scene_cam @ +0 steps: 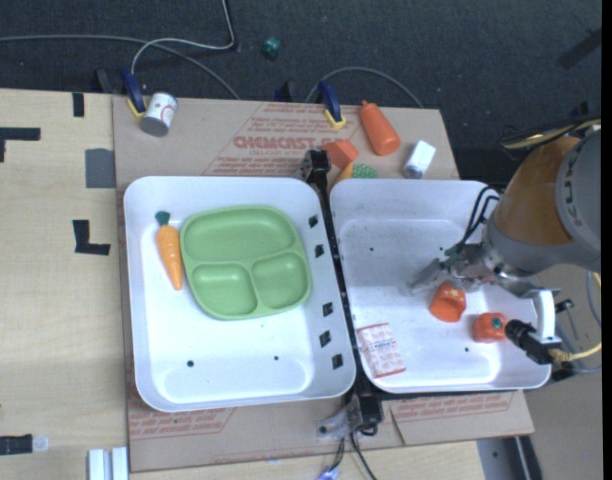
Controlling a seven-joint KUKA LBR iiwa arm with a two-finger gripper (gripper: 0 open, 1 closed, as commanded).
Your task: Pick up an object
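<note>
In the right bin (386,218) an orange toy (447,303) lies right of the middle. My gripper (433,276) hangs low over the bin, just above and left of that toy; whether it touches the toy is unclear. A smaller orange-red piece with a green spot (489,326) rests near the bin's right wall. A red-and-white packet (379,349) lies at the front left of this bin. The grey arm with its orange band (531,203) reaches in from the right.
The left bin (226,383) holds a green divided plate (246,261) and a toy carrot (169,253). Behind the bins, on the cardboard, lie an orange bottle (379,128), a white cube (419,158), an orange block (341,153) and a small can (158,113).
</note>
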